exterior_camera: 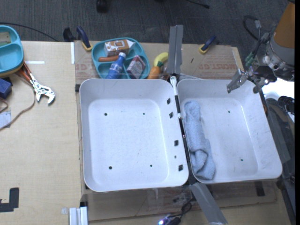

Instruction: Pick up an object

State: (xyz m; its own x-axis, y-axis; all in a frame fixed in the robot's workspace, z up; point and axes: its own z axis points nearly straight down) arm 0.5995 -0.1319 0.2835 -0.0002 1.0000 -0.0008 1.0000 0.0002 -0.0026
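Fixed overhead camera, slanted down on both bins (pixel 84 125).

Faint reddish print on the cardboard (pixel 84 65) behind the bins is unreadable.

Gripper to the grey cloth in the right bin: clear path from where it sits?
Probably yes. The gripper hangs over the right bin's far edge, and the grey cloth lies uncovered along the left wall.

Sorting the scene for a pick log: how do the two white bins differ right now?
The right bin holds a pale blue cloth lying lengthwise along its left wall; the left bin shows only its bare speckled floor. The gripper hangs at the right bin's far rim, well away from the left bin. Both are shallow, white and similar in size.
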